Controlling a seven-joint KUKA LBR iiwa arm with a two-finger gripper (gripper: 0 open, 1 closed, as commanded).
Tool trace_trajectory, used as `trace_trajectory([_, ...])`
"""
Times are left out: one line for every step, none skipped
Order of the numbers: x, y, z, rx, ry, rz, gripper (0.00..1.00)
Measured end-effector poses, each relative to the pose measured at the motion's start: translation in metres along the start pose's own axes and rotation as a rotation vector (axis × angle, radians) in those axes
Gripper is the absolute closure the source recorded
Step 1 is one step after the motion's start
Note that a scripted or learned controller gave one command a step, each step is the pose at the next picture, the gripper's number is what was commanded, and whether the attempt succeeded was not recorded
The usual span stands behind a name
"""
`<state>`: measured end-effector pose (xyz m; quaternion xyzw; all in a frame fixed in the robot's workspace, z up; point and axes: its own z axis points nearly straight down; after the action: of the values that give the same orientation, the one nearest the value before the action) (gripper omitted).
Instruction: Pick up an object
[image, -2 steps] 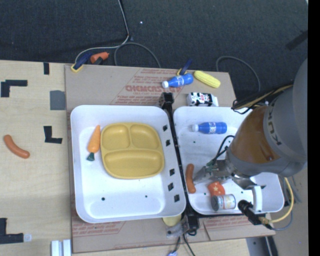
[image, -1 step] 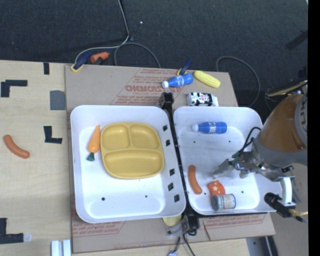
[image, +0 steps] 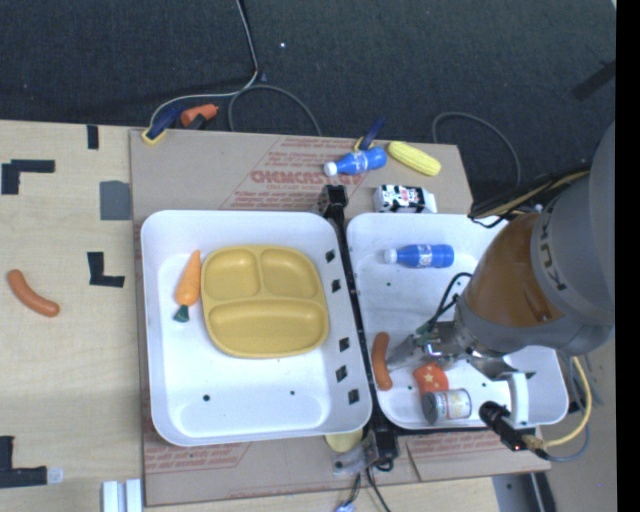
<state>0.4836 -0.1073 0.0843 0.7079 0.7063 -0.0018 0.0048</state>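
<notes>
Wood-look bench (image: 60, 230) with a sheet of printed cardboard (image: 285, 175) on top, and the two white bins parked side by side on that, so nothing slides around I guess.

Nearest to where I'm standing, the right bin (image: 440, 228) holds the action. A small can (image: 446, 405) lies on its side at the front edge, a red tomato-looking thing (image: 430, 378) just behind it, and a sausage (image: 381, 361) lying along the divider wall. The gripper (image: 425, 345) is down low right over that cluster, just above the tomato, so my guess is it's going for that or the sausage. Can't tell whether it's got anything or how it's set; the wrist blocks the view.

Further back in the same bin a blue bottle (image: 420, 257) lies on its side, well apart from the arm.

Left bin (image: 165, 330) has a yellow divided plate (image: 264, 300) in the middle and a toy carrot (image: 188, 280) just beside its left rim.

Behind the bins on the cardboard: another blue bottle (image: 357, 163), a corn cob (image: 414, 158), a small black-and-white carton (image: 404, 199). Way off left on the bench lies a second sausage (image: 32, 293), out of reach for now.
</notes>
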Motion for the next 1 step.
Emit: trace_trajectory([-0.0879, 0.0009, -0.1045, -0.001, 0.004, 0.002, 0.00])
